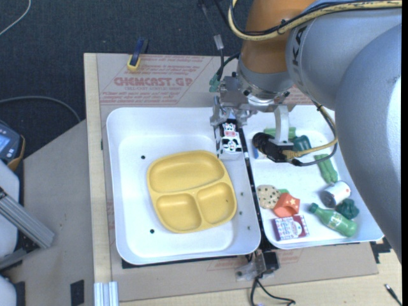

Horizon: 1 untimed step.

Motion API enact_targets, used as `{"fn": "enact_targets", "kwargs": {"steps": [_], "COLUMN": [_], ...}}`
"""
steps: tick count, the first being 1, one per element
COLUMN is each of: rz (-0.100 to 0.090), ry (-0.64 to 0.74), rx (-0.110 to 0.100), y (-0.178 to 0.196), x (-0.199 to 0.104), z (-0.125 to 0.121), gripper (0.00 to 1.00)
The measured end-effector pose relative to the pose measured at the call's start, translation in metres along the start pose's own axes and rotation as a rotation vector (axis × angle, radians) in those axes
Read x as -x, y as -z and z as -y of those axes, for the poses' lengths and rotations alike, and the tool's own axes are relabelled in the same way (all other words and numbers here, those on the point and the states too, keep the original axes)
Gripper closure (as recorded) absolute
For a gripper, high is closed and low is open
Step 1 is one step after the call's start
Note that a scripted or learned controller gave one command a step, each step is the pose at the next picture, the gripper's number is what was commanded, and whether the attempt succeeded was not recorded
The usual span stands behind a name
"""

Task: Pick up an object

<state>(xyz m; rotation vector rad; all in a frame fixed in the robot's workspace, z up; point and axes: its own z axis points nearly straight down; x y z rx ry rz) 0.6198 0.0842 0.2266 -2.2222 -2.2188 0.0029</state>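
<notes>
My gripper hangs over the divide between the two white bins, at their far end. It is shut on a small black-and-white cow-patterned carton, which hangs upright between the fingers just above the left bin's right rim. The right bin holds several small items: a chocolate-chip cookie, a red piece, a red-and-white packet, a green bottle, a dark green piece, a white and grey cylinder and a green vegetable.
A yellow divided plate lies in the middle of the left bin. A teal item and a green one sit at the right bin's far end, partly behind the wrist. The arm covers the upper right.
</notes>
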Motion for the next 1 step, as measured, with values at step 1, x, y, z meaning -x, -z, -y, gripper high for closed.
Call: {"fn": "enact_targets", "kwargs": {"steps": [1], "rz": [0.000], "ry": [0.002], "rx": [0.005], "y": [-0.0091], "x": [-0.0128], "z": [-0.0136], "gripper": [1.00]}}
